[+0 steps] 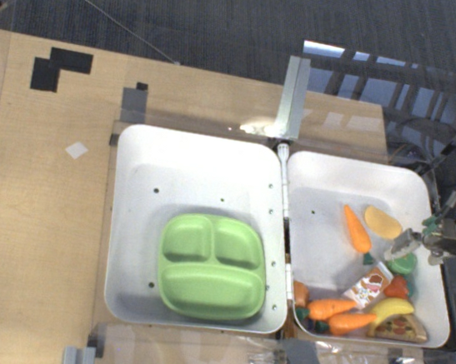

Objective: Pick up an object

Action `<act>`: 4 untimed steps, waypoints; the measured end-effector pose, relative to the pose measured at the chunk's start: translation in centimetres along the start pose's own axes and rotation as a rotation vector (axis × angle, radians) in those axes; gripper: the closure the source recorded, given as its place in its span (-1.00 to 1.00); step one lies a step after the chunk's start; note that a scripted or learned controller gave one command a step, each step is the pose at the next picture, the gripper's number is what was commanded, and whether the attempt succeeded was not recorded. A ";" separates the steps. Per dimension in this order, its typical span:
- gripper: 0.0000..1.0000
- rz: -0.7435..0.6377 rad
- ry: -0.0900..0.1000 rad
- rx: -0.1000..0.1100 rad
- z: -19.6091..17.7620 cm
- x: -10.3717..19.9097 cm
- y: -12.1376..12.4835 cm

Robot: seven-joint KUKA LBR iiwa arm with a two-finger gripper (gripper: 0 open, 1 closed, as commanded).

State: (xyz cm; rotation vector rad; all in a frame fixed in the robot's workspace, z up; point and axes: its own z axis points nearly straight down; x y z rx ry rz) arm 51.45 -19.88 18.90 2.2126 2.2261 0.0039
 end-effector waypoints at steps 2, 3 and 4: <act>-1.00 -0.187 -0.003 -0.012 9.9 2.8 9.2; 1.00 -0.193 -0.003 -0.019 8.5 3.0 9.5; 1.00 -0.177 0.001 -0.003 0.3 13.7 9.9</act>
